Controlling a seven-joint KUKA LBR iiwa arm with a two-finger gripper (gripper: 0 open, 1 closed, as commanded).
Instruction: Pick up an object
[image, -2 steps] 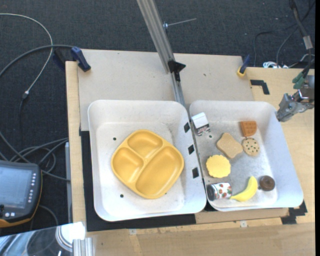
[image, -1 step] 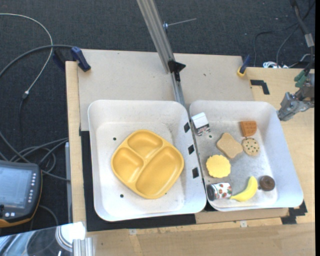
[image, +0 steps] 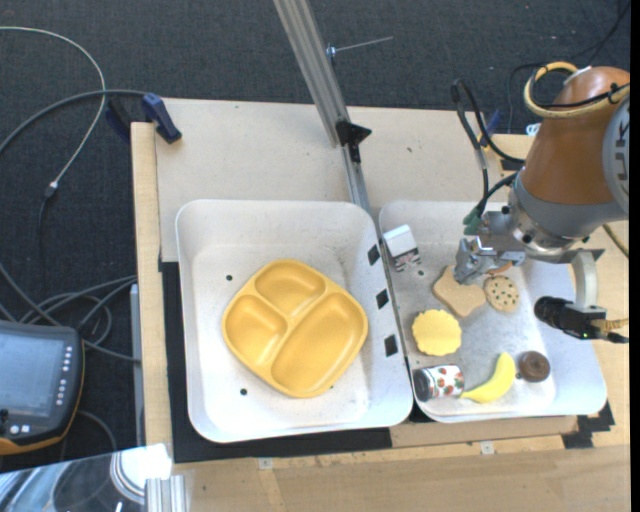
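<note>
Gripper (image: 478, 262) low in right bin (image: 590, 385), over toast slice (image: 456, 295); jaw state: can't tell.
Right bin: 1 toast, 1 cookie (image: 501, 293), 1 yellow disc (image: 437, 332), 1 banana (image: 493, 381), 1 can (image: 440, 381). Left bin (image: 200, 300): 1 yellow tray (image: 294, 327).

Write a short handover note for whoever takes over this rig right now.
End effector: low in the right bin, over the toast slice; nothing seen held.
Right bin: toast slice, cookie, yellow round piece, banana, small can, brown round piece, white box.
Left bin: yellow divided plate.
Done: nothing lifted.
Left: grasp and lift one object.
</note>
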